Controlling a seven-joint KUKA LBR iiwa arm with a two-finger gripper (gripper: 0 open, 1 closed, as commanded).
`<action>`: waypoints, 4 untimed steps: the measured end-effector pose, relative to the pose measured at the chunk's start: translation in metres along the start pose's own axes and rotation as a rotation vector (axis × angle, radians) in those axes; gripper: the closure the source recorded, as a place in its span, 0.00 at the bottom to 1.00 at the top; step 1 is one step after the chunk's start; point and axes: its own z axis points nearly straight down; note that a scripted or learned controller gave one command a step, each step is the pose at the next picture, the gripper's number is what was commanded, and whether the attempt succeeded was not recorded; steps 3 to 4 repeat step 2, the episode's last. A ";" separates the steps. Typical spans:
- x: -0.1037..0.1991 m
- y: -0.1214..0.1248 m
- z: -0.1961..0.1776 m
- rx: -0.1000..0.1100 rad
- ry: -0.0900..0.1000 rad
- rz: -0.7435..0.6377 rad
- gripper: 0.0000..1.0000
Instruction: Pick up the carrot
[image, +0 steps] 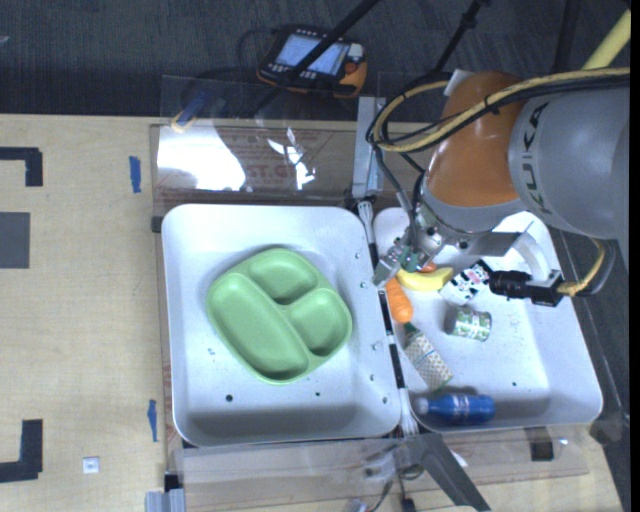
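Observation:
The orange carrot (399, 303) lies in the right bin (560, 380), tight against its left wall and pointing along it. My gripper (398, 264) hangs just above the carrot's far end, at the bin's left edge, under the grey arm with its orange band. A yellow banana (423, 281) lies right beside the gripper, touching the carrot's upper end. The arm's bulk hides the far part of the right bin.
The right bin also holds a black-and-white toy (466, 284), a small greenish can (468, 324), a speckled grey packet (426, 359) and a blue bottle (456, 405) near the front wall. A green divided plate (280, 312) sits in the left bin (190, 250).

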 end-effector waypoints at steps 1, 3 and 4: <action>-0.006 -0.021 -0.009 0.002 0.003 -0.042 1.00; 0.023 0.013 -0.014 -0.002 -0.001 -0.386 1.00; 0.023 0.013 -0.014 -0.002 -0.001 -0.386 1.00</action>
